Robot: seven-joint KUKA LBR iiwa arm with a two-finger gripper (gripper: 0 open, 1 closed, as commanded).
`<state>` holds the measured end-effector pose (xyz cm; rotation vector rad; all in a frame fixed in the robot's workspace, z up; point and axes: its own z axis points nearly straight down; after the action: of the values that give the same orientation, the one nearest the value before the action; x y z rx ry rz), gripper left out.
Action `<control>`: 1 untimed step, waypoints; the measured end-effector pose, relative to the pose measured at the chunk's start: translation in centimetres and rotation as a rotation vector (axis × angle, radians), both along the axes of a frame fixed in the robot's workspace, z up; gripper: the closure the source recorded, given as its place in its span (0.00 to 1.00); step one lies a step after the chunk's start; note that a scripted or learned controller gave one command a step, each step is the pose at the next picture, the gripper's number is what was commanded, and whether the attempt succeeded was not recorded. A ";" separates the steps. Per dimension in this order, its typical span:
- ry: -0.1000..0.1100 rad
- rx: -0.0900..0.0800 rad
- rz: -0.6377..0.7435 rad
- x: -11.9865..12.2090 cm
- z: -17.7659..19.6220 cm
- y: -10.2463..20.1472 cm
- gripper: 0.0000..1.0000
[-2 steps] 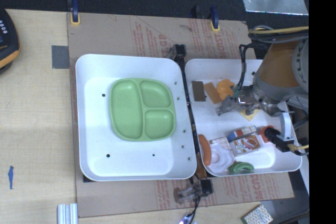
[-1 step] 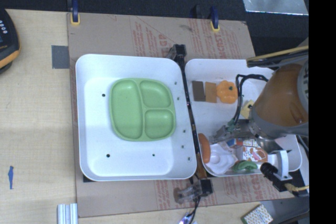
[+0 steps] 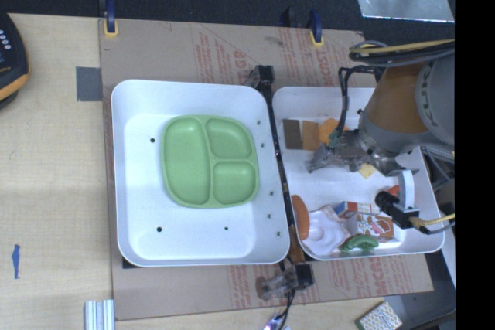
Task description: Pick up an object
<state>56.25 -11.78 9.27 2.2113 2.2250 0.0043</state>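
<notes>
My gripper [image 3: 323, 158] hangs low in the upper middle of the right bin [image 3: 288, 166], reaching in from the right and pointing left. Just above it lie a brown block [image 3: 293, 133] and an orange piece [image 3: 328, 127]. A small yellow piece [image 3: 366, 172] sits beside the wrist. Along the bin's near side lie an orange-red sausage shape [image 3: 300, 217], a crumpled white bag [image 3: 328, 229], a red and white packet [image 3: 373, 225] and a green item [image 3: 358, 243]. I see nothing held by the gripper.
The left bin [image 3: 131, 166] holds a green divided plate [image 3: 209, 160] in its middle. A black divider with clamps [image 3: 272, 135] runs between the bins. A yellow and black device [image 3: 11, 58] sits at the bench's far left.
</notes>
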 end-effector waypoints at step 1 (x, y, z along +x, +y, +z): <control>-0.009 0.000 0.004 7.1 10.7 3.5 0.00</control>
<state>63.31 -8.32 19.97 2.2032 2.2248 0.0140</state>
